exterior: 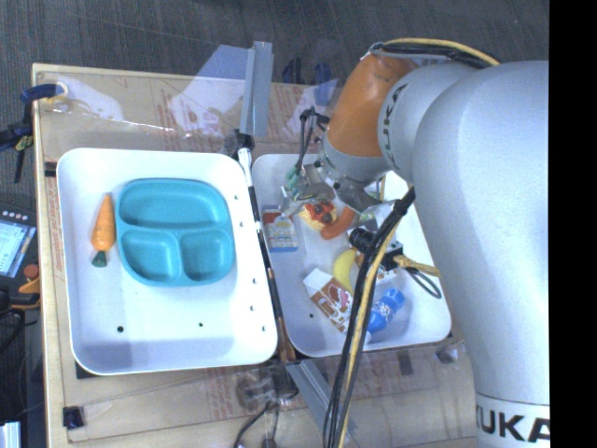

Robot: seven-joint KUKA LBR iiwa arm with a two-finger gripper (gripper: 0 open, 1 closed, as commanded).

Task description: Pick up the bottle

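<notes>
We are looking down at a slant on a pale wooden worktop [140, 110], its surface scuffed and marked with faded reddish print, with dark ribbed carpet [280, 7] beyond its far edge. Two shallow white bins sit side by side, both smooth, glossy plastic with rounded corners.

The left bin [159, 334] carries a turquoise divided tray [177, 227], one long compartment above two smaller ones, and just beside its left edge lies an orange toy carrot [104, 227] with a dark green stub.

The right bin [298, 329] is the crowded one. The grey arm [485, 203], matte and rounded with its orange band [359, 110], fills that side, and a yellow and black cable [359, 287] drapes down across the bin. The end effector [303, 189] is low over the bin's far part, near a red and yellow item [322, 215] and a small printed packet [280, 233]; whether it is open or closed, I cannot tell.

And the bottle [384, 311]: clear plastic with a blue cap, lying on its side at the bin's near right, partly behind the cable, beside a yellow rounded object [344, 267] and a brown and white wrapper [328, 299]. It is well apart from the end effector.
</notes>
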